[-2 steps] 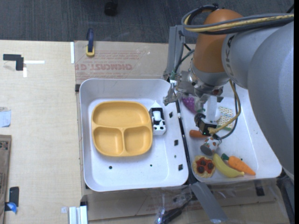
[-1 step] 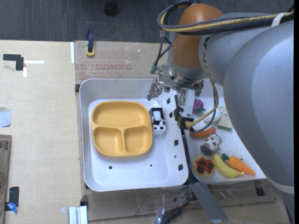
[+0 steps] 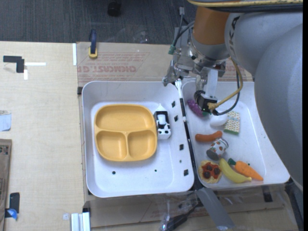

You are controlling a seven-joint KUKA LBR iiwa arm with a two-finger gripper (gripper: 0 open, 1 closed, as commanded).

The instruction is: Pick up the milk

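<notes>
The milk (image 3: 162, 124) is a small white carton with black cow patches. It lies in the left bin (image 3: 96, 177), touching the right edge of a yellow divided plate (image 3: 126, 131). My gripper (image 3: 174, 77) hangs over the far end of the rim between the two bins. That puts it above and slightly right of the milk, well apart from it. Nothing shows in its grasp.
The right bin (image 3: 269, 148) holds a purple eggplant (image 3: 194, 107), a sausage (image 3: 209, 137), a pale green wafer (image 3: 233, 122), a grey-brown toy (image 3: 217, 149), a pizza slice (image 3: 210, 171), a banana (image 3: 233, 172) and a carrot (image 3: 248, 170). The arm covers the bin's far right.
</notes>
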